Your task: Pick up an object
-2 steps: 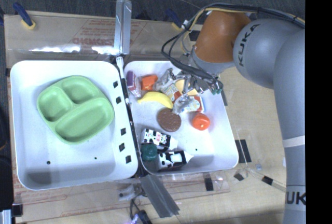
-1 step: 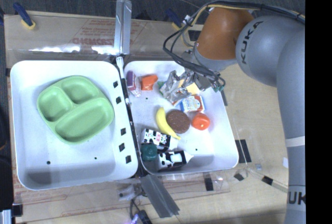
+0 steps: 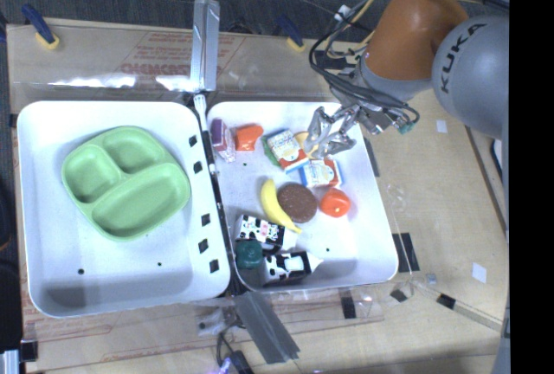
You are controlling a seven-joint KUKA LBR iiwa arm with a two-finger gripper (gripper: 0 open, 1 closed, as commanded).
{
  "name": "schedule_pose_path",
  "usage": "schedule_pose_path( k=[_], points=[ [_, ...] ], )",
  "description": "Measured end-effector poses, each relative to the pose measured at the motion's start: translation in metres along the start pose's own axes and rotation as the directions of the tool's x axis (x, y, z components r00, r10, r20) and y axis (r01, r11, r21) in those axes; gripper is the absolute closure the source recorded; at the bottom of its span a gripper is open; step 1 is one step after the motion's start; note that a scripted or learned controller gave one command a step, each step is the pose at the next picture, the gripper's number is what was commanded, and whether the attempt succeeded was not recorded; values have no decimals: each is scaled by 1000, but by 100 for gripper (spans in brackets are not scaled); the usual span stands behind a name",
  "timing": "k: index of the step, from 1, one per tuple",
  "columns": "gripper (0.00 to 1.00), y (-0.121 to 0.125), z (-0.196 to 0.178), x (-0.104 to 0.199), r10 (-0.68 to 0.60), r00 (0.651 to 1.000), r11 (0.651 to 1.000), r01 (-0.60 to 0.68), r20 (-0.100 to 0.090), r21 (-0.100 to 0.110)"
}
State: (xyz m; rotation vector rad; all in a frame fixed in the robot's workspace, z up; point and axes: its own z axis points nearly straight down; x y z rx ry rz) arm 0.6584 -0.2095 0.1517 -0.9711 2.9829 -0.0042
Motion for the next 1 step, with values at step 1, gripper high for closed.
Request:
schedule_pose_path(
  k=[1],
  points=[
    [0, 0, 1, 0, 0, 1000, 1000, 0, 0, -2]
  ],
)
